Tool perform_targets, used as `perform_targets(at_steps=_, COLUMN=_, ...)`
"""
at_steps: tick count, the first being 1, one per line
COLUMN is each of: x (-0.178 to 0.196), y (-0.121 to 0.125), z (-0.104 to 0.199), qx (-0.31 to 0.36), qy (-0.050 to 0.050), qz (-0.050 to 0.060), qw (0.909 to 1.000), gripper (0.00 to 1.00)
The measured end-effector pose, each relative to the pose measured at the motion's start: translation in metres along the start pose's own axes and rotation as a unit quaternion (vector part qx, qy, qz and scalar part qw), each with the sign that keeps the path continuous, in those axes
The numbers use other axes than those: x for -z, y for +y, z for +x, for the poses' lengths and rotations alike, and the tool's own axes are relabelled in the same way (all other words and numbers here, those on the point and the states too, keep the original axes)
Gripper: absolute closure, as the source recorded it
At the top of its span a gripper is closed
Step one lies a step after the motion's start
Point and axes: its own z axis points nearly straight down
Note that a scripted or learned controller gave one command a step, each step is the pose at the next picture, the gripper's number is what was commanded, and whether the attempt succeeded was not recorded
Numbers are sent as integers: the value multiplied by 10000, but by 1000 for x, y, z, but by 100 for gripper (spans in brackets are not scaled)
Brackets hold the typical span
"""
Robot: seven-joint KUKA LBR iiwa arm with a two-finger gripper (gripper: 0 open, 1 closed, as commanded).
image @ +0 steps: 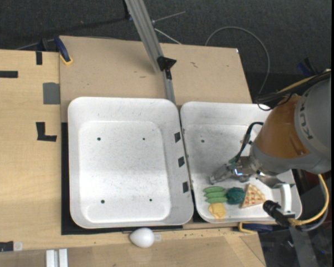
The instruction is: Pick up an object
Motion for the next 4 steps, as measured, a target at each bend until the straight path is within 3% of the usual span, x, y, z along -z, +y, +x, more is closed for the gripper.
perform_targets(at_steps=1, x=12, y=0, z=1, qx=6, qy=11, qz=5, qw=10000, gripper=100)
perform_targets(at_steps=2, x=74, y=-3, z=-2, qx=2, qy=2, qz=-23, qw=10000, gripper=100)
perform_targets(at_steps=4, x=157, y=-1, z=2, qx=8, qy=2, qz=-21, qw=10000, gripper=100)
